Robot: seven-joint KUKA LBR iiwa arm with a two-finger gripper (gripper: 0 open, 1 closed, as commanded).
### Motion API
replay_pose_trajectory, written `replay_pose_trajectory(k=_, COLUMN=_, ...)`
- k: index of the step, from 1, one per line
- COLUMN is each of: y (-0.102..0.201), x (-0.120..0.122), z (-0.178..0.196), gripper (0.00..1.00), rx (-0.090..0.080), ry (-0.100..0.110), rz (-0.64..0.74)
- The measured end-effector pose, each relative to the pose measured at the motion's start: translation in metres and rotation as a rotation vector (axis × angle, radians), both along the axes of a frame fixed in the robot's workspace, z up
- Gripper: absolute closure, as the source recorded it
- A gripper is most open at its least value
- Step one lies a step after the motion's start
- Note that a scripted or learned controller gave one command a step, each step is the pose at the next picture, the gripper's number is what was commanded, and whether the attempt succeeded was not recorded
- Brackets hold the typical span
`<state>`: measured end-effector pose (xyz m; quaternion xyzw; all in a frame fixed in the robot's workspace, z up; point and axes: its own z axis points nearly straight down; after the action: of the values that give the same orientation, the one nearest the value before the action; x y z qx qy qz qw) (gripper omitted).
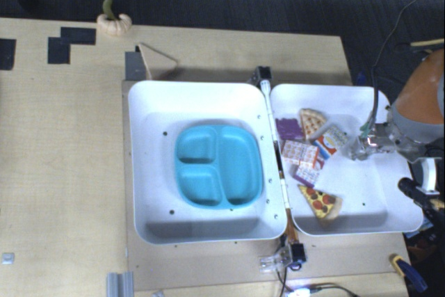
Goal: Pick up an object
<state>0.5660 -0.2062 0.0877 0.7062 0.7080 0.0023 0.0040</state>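
The right bin (361, 195) holds several small items at its left side: a purple piece (286, 127), a waffle-patterned wedge (312, 122), a red, white and blue packet (327, 142), a pink checked box (301, 158) and a pizza slice (320, 203). My gripper (363, 147) hangs low over the middle of this bin, just right of the packet, with the orange-banded wrist (424, 97) behind it at the frame's right. Nothing shows held in it.
A blue divided tray (219, 165) lies in the left bin (149, 149). On the bench beyond the bins sits a small gourd-like toy (113, 23), beside black tape patches (69, 44). A cable runs along the divider between the bins.
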Motion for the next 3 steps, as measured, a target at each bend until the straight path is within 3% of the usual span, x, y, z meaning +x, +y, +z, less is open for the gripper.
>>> replay_pose_trajectory(k=1, y=0.002, x=0.0, z=-0.001, gripper=0.0, rx=0.003, ry=0.003, rz=0.001)
replay_pose_trajectory(k=2, y=0.056, x=-0.066, z=0.0, gripper=0.0, rx=0.002, ry=0.001, rz=-0.001)
replay_pose_trajectory(k=3, y=0.056, x=-0.064, z=0.011, gripper=1.0, rx=-0.001, ry=-0.006, rz=-0.001)
